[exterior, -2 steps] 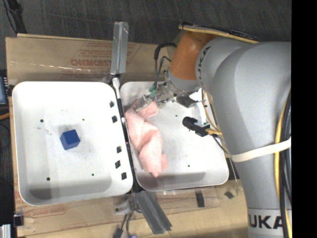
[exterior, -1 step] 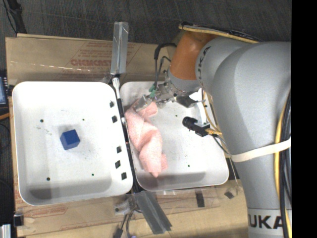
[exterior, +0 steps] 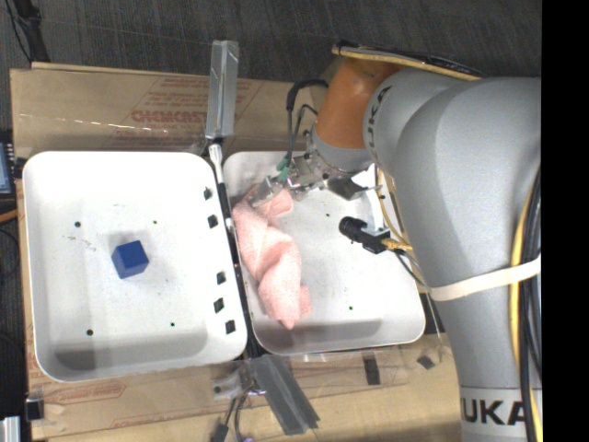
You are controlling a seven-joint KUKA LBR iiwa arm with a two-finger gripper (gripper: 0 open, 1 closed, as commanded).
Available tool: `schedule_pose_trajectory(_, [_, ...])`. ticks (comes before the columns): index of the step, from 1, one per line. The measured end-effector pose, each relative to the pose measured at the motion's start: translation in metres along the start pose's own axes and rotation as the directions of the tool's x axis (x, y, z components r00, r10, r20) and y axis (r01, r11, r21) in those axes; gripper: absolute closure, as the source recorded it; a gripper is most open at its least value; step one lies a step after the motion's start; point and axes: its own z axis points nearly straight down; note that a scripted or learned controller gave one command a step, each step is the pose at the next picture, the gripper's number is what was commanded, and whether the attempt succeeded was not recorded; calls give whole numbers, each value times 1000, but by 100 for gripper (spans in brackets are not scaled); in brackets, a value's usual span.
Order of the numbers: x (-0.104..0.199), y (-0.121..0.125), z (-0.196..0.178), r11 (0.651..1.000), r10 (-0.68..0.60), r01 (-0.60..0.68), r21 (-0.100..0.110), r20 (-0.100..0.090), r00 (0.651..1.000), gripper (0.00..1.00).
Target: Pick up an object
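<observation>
In the camera view the grey arm (exterior: 460, 210) fills the right side, bending in over the right bin (exterior: 396, 325), with its orange band (exterior: 345, 109) showing above the wrist near the top middle. The wrist points down and leftward, so the hand (exterior: 276, 187) sits low in the upper left corner of the right bin, close to the divider between the two bins. Whether the hand is open or closed on anything cannot be told: its tips are small, partly blurred and mixed in with the cloth's top edge.

A pink cloth (exterior: 271, 265) lies crumpled in the right bin along its left wall, stretching from just under the hand down toward the bin's lower edge. Its upper end touches or lies right at the hand's tips; the rest of it rests on the bin floor.

A blue cube (exterior: 130, 258) sits in the left bin (exterior: 55, 178), left of that bin's middle, well apart from the hand.

Count: two white bins side by side on the surface, one pink cloth, one blue cube, one arm with one hand.
</observation>
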Motion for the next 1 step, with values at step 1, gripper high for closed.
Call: schedule_pose_trajectory(1, [0, 0, 0, 1000, 0, 0, 0, 0, 1000, 0])
